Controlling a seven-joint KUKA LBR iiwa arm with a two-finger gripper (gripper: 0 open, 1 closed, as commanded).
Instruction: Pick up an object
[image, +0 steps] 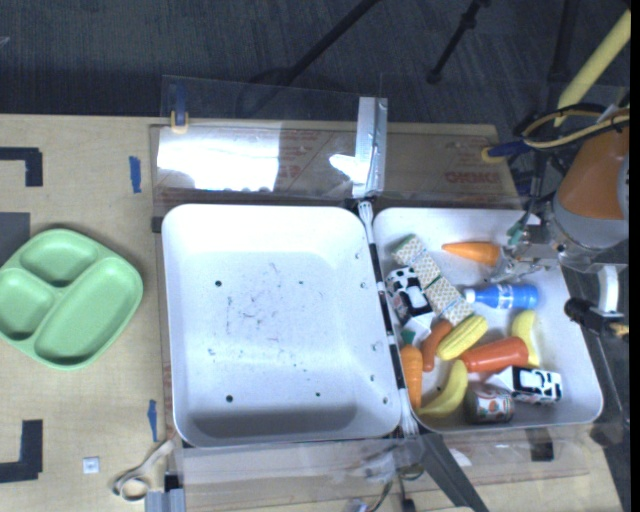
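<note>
The right bin (585, 400) holds several toy items. An orange carrot (470, 252) lies at its back, with a blue bottle (503, 296) just in front. A checkered block (425, 272) and a black-and-white piece (405, 290) sit near the left wall. Toward the front lie a yellow banana (462, 335), a red-orange piece (492, 353), a small can (488, 405) and a black-and-white car (537, 381). My gripper (518, 250) hangs at the bin's back right, just right of the carrot's thick end and above the blue bottle. The orange band (598, 180) sits above it.
The left bin (270, 320) stands beside the right one, sharing a middle wall. A green divided plate (65, 295) rests on the bench at far left. A clear panel (270, 150) rises behind the bins. Cables and a stand crowd the right edge.
</note>
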